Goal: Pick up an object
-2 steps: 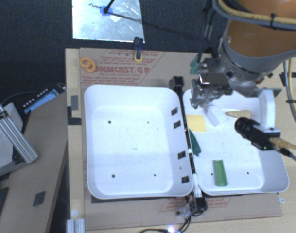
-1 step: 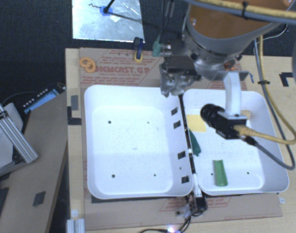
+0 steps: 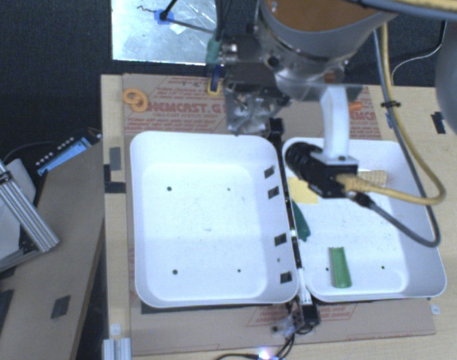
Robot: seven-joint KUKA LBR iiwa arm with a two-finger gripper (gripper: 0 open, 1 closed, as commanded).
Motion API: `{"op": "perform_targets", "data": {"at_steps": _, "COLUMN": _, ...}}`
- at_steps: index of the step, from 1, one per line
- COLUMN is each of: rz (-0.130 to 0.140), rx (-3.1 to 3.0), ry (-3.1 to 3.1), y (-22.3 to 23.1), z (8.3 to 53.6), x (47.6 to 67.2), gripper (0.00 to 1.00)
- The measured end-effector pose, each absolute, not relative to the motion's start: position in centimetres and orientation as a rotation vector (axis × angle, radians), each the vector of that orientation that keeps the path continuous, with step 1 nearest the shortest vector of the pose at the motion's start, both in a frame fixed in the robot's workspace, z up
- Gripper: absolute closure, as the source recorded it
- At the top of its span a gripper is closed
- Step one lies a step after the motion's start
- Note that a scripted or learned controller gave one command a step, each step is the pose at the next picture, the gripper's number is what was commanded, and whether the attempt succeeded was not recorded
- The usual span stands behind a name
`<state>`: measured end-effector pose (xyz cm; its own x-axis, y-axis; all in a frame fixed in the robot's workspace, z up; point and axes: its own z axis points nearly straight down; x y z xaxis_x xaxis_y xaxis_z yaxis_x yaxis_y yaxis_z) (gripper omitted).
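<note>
The right bin [image 3: 419, 276] holds a light green block [image 3: 339, 267] near its front. A dark green piece [image 3: 300, 224] lies along its left wall, a yellow piece [image 3: 304, 190] sits behind that, and a tan ridged piece [image 3: 371, 178] lies further right. My gripper [image 3: 249, 115] hangs over the back edge of the left bin [image 3: 205, 223], near the divider and away from all these objects. Its metal tip is blurred and partly hidden under the wrist. Nothing shows in its grasp.
A black unit on a white bracket [image 3: 318, 168] hangs from the arm over the right bin's back left corner, trailing a yellow cable [image 3: 408, 197]. An orange ring [image 3: 134, 98] lies on the cardboard behind the left bin. An aluminium rail [image 3: 22, 208] stands at the far left.
</note>
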<state>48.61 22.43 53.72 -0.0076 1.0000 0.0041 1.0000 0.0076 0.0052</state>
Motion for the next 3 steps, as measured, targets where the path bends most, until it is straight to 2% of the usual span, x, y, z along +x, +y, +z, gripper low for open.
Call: {"op": "perform_targets", "data": {"at_steps": 3, "rz": 0.003, "rx": 2.215, "ry": 2.227, "y": 23.41, "z": 53.50, "x": 48.64, "gripper": 1.00}}
